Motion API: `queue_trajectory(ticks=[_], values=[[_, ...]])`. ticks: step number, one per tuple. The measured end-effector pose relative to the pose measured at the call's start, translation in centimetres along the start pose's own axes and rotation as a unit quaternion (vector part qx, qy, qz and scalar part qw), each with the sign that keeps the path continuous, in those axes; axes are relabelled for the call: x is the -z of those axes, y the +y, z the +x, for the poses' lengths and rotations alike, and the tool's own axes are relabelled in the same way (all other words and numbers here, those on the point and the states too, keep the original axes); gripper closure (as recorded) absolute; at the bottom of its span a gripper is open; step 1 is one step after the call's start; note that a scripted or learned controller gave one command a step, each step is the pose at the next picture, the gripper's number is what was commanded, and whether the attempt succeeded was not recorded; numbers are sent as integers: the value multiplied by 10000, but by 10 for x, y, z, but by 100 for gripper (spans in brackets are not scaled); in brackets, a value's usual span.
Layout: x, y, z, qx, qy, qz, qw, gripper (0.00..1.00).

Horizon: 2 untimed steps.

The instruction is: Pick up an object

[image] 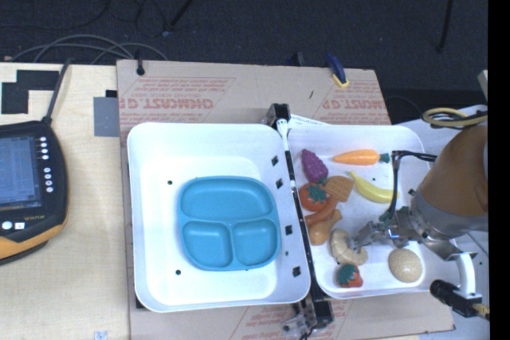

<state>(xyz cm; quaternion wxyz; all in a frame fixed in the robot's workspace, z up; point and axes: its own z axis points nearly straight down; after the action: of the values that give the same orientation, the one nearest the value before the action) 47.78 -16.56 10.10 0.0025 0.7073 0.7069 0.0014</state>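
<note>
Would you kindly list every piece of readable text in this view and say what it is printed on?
"CHEMCAST GP", red, upside down, repeated across the cardboard sheet under the bins.
Further red print on the cardboard's bottom edge: too small to read.
Handheld pendant screen and buttons: too blurred to read.

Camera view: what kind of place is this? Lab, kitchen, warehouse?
Most likely a robotics lab bench. Two white bins sit on cardboard; the right one holds toy food such as a carrot and banana. A teach pendant lies left, with cables on the dark floor.
</note>
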Motion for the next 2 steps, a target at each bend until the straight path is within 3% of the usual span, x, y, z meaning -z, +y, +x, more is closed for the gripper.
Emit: queue_trajectory(ticks=[1, 2], values=[[145, 1, 88, 57, 19, -29, 10000, 0], [146, -1, 82, 9, 15, 50, 10000, 100]])
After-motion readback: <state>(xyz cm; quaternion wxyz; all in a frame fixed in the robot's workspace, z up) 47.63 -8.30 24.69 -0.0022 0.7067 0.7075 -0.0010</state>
